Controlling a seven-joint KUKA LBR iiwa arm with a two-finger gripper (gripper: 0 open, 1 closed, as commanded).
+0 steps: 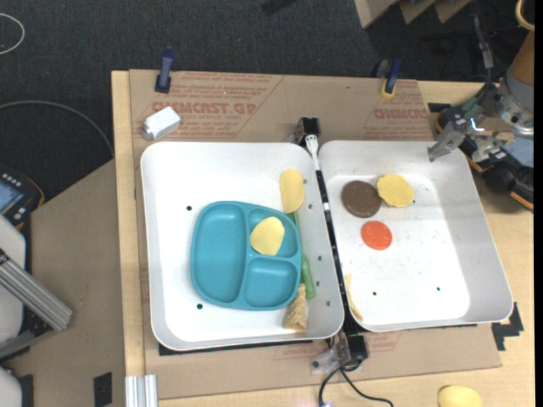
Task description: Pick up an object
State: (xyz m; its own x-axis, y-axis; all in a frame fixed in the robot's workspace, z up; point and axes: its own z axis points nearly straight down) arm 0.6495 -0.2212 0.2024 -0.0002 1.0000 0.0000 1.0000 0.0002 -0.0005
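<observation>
Cardboard-topped bench (254,100) bears two white bins. Gripper (448,138) sits at the right bin's (450,287) far right corner, fingers spread, nothing between them. Nearest, inside that bin: yellow disc (395,191) touching brown disc (361,197), orange disc (377,235) below. Left bin (165,227) holds a teal tray (225,257) with a yellow piece (268,236) on it.

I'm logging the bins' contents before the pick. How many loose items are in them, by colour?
Yellow: 3
Brown: 1
Orange-red: 1
Teal tray: 1
Green stick: 1
Tan piece: 1
Total: 8
</observation>
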